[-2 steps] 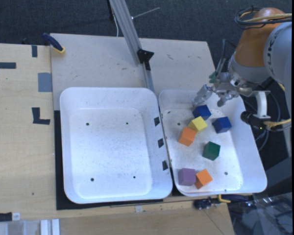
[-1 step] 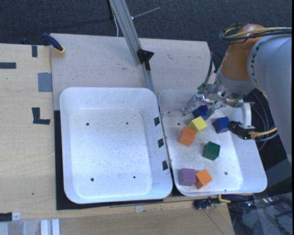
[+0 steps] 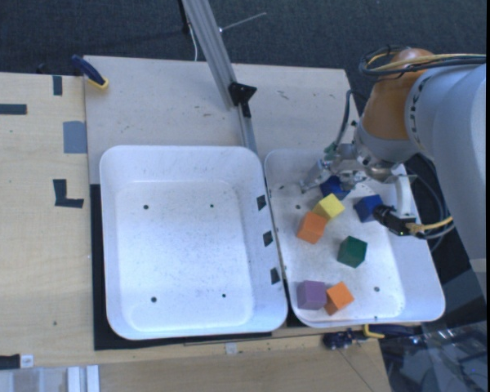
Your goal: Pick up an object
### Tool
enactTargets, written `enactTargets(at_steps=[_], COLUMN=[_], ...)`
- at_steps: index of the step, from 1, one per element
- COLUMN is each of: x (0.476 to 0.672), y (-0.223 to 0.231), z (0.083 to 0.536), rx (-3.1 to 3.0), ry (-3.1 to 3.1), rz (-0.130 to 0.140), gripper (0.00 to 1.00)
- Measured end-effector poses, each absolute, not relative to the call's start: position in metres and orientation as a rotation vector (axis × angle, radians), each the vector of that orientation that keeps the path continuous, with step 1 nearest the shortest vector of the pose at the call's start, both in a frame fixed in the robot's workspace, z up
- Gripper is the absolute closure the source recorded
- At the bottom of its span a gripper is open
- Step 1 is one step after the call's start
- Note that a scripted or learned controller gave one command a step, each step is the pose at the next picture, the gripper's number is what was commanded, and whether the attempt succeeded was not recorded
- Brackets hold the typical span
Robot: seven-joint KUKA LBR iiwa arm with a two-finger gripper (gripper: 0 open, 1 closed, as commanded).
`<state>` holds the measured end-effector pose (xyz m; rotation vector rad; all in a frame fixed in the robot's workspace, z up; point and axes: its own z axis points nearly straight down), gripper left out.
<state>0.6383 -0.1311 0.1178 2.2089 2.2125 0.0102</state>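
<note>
Pincer is hovering at the right bin's twelve o'clock, over a blue block; grip unreadable, nothing lifted.

Two white bins; seven blocks: two blue, two orange, yellow, green, purple.

The pale wooden tabletop carries two shallow white plastic bins — the left bin and right bin side by side — plus a blue-and-yellow clamp at eleven o'clock.
</note>
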Motion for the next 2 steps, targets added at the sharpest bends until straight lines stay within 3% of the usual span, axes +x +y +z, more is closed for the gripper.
enactTargets(at_steps=[1,2], x=[0.639,0.643], y=[-0.131,-0.138], z=[0.126,0.186], rx=[2.205,2.218], ry=[2.213,2.220], rz=[0.011,0.003], gripper=[1.00,1.00])
